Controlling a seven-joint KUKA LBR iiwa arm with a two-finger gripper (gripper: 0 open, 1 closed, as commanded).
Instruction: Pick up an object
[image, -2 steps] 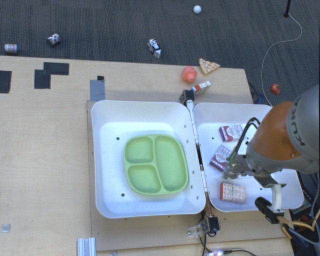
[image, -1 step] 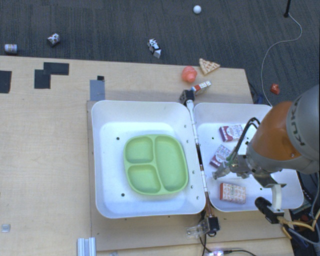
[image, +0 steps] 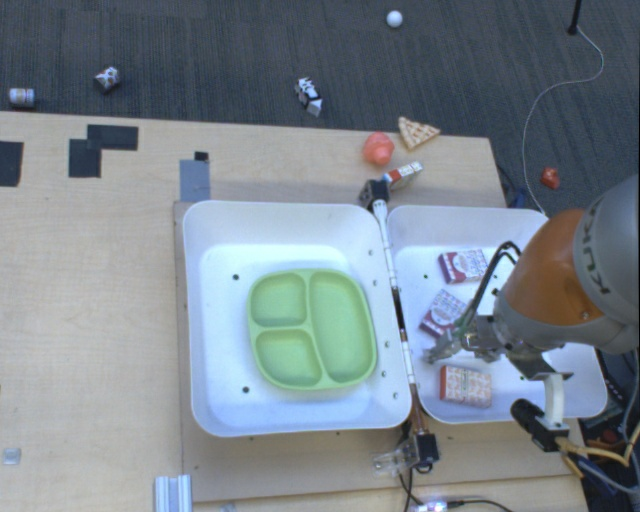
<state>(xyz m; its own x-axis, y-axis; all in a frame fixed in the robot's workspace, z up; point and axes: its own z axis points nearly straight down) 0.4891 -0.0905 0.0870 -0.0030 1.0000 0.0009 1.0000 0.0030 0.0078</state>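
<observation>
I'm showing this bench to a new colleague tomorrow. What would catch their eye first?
Probably the green divided plate, lying alone in the left bin. Next the grey-and-orange arm coming in from the right, its gripper low over the right bin among three small red-and-white packets, the nearest just below it.

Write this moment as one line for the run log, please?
arm: over right bin | gripper: low among three small packets, beside middle packet | held: nothing visible | left bin: green divided plate
</observation>
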